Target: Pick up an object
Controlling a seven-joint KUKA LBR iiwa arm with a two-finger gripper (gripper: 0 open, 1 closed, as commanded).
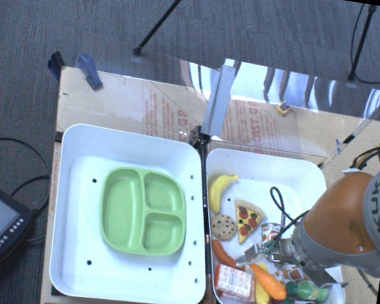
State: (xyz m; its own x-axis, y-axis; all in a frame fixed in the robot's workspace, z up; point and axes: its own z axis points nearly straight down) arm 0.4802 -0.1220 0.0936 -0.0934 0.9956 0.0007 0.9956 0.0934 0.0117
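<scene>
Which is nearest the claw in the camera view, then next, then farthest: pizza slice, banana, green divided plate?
1. Pizza slice: right bin, just up-left of the claw.
2. Banana: right bin, near its upper-left corner.
3. Green divided plate: left bin, across the divider.

Two bins side by side on the counter

The gripper [265,252] hangs in the right bin [301,175]: cookie [221,226], banana [219,189] and pizza slice [247,218] lie left and behind it, the carrot [268,281] just before it. Far left, a divided tray [143,211] sits in the left bin [79,165].
</scene>
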